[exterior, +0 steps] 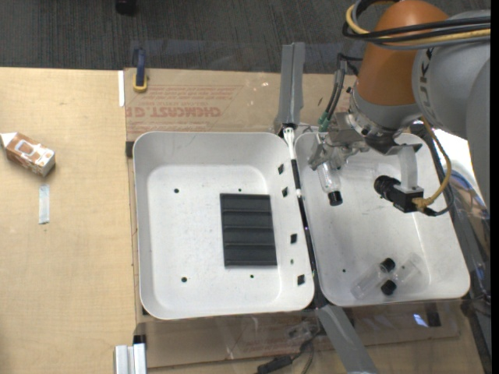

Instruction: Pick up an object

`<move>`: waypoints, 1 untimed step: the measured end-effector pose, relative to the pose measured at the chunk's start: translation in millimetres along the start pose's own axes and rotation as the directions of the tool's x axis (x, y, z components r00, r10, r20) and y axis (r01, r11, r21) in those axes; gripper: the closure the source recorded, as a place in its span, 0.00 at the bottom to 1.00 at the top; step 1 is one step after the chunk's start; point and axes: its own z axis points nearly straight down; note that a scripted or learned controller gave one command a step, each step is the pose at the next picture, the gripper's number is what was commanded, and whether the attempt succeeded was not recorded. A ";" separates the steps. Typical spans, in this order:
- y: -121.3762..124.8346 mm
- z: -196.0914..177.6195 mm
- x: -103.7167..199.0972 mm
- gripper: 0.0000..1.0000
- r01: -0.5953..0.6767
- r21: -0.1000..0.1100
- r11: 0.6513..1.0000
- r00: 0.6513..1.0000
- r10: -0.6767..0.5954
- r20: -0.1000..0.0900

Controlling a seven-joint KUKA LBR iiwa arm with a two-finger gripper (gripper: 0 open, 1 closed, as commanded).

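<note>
Pincer [326, 156] low over the right bin [437, 287], near its 11 o'clock corner; whether apart or together, cannot tell. Directly at its 6 o'clock, touching or just under it, clear tube [328, 181] with black cap [334, 198]. Probably light, stiff, slick plastic; best gripped across the mid-barrel, away from the cap. Long axis from 12 to 6 o'clock, cap end toward 6. Farther out at 5 o'clock, two more clear capped pieces [383, 277]. In the left bin [148, 209], black ribbed block [248, 229].
</note>
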 end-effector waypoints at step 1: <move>0.0 -7.8 -0.9 1.00 0.001 0.002 1.000 1.000 -0.001 0.001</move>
